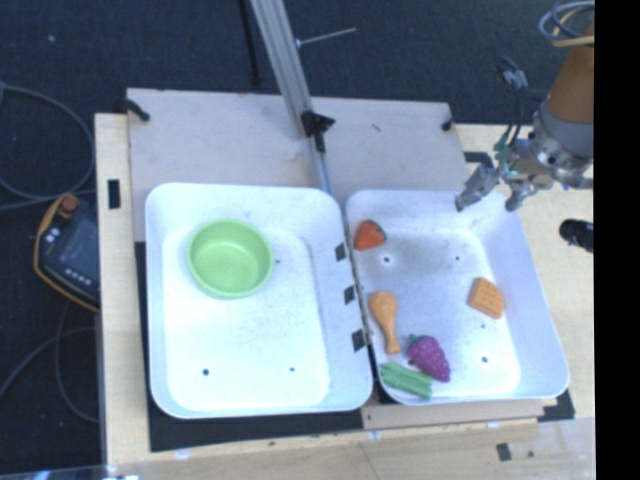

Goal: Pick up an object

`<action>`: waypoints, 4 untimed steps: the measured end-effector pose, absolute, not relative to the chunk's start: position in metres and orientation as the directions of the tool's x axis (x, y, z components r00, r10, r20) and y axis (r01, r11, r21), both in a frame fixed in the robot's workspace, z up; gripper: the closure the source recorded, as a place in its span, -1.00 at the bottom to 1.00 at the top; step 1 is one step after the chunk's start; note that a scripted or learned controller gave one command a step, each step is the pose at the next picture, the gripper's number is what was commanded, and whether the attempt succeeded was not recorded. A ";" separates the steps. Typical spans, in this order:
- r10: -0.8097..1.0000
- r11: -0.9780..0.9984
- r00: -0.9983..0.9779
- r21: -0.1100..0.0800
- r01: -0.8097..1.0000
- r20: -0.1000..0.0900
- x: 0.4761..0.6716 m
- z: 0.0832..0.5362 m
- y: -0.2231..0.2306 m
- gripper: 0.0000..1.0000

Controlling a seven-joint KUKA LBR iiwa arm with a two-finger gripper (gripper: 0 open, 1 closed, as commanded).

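Over the far right corner of the right white bin [520,358], hovering with fingers spread and nothing between them: two-finger gripper [493,192]. Nearest target, small orange waffle-like block [486,297], lying nearer in the bin, directly below the gripper, well apart.

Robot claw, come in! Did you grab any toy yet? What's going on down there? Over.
Gripper open, nothing in it, above right bin's far edge. Strawberry, drumstick, grapes, cracker all lying in bin. Nothing blocking.

Grey arm [570,128] w/ orange band [574,86]
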State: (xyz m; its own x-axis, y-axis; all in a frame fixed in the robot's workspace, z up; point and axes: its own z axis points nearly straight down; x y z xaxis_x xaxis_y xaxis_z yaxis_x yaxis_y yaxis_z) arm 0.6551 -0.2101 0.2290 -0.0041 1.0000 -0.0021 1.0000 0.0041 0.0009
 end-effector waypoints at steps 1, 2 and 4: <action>1.000 0.005 -0.005 0.000 1.000 -0.003 0.655 0.229 -0.210 -1.00; 1.000 0.007 -0.007 -0.002 1.000 -0.002 0.658 0.187 -0.211 -1.00; 1.000 0.008 -0.008 -0.001 1.000 -0.003 0.658 0.100 -0.209 -1.00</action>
